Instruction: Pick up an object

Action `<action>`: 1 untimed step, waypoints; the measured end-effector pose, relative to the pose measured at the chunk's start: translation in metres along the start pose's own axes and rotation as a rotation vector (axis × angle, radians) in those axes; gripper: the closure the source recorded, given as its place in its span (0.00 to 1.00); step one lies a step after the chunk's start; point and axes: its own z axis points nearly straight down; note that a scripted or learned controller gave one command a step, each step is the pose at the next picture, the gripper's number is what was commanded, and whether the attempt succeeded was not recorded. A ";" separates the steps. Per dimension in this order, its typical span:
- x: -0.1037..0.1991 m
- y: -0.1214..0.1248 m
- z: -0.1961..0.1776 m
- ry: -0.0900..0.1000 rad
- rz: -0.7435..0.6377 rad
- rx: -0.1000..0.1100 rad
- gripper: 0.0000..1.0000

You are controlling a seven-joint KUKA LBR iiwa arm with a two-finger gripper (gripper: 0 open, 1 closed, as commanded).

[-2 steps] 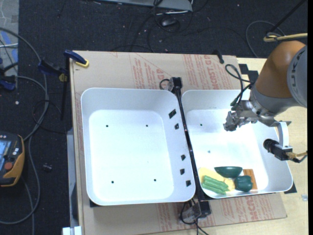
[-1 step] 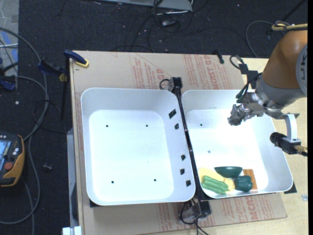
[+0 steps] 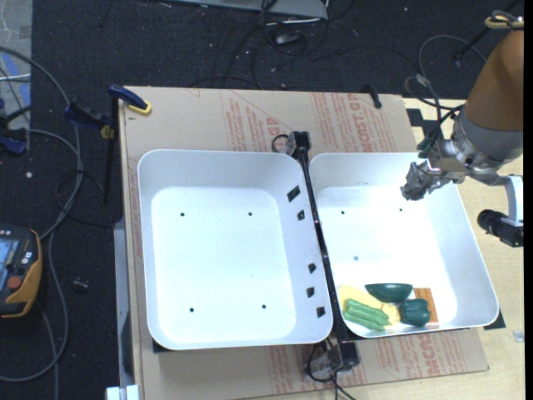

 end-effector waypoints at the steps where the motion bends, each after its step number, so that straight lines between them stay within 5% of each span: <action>1: 0.058 -0.002 -0.003 0.002 -0.005 0.004 1.00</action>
